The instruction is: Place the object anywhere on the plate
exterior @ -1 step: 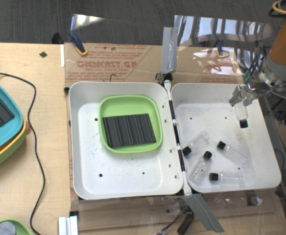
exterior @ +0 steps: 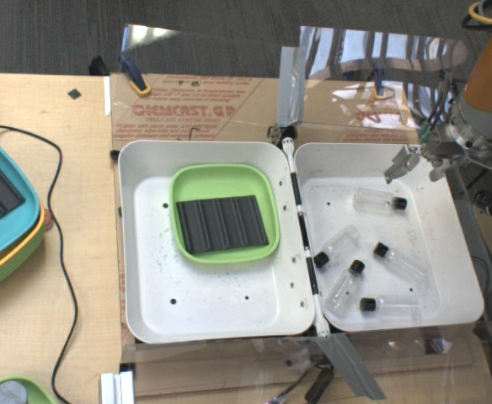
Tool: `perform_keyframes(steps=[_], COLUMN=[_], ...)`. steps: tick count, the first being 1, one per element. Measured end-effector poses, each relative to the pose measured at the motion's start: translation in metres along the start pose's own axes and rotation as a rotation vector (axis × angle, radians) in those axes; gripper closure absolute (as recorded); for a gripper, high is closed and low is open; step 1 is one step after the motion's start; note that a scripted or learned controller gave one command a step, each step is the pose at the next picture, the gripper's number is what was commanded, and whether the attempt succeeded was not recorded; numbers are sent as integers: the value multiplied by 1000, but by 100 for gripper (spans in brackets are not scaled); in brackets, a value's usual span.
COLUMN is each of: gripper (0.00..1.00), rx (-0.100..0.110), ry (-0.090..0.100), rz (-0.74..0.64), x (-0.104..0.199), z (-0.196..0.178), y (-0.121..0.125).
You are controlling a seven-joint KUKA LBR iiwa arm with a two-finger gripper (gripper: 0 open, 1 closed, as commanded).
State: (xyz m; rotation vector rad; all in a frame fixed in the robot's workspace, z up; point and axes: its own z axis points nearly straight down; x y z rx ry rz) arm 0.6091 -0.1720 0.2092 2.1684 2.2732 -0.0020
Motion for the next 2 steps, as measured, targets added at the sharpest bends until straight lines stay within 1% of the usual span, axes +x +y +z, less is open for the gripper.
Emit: perform_keyframes(steps=[1,2], gripper=[0,0], rx=[0,2], ry=[-1,-1], rz=[298,396], x=[-51,-39], z=[-91,-215], y=[4,-9])
